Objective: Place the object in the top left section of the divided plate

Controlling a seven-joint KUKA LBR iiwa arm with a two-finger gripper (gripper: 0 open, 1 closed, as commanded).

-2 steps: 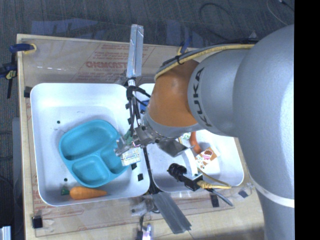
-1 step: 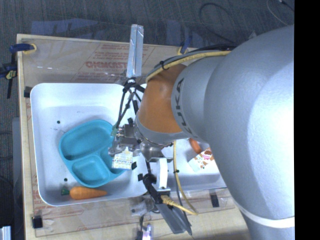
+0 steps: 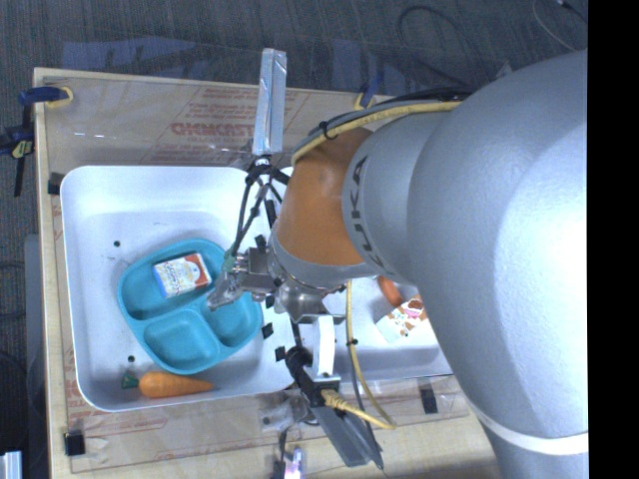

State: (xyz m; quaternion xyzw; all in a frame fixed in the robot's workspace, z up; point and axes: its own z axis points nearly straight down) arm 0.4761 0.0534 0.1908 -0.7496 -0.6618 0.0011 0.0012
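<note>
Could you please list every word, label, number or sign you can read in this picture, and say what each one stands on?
"KUKA": dark letters running down the orange band of the arm, seen sideways.
Red mirrored print on the clear sheet behind the left bin: too faint to read.
Small carton in the blue divided plate: printed label, too small to read.
White packet in the right bin: coloured print, too blurred to read.

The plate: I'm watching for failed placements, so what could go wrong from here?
1. The pincer hovers at the plate's right edge, so moving it could nudge the plate.
2. The packet lies in the top left section, close to the pincer, and could be dragged out.
3. The carrot beside the plate could be knocked.
</note>
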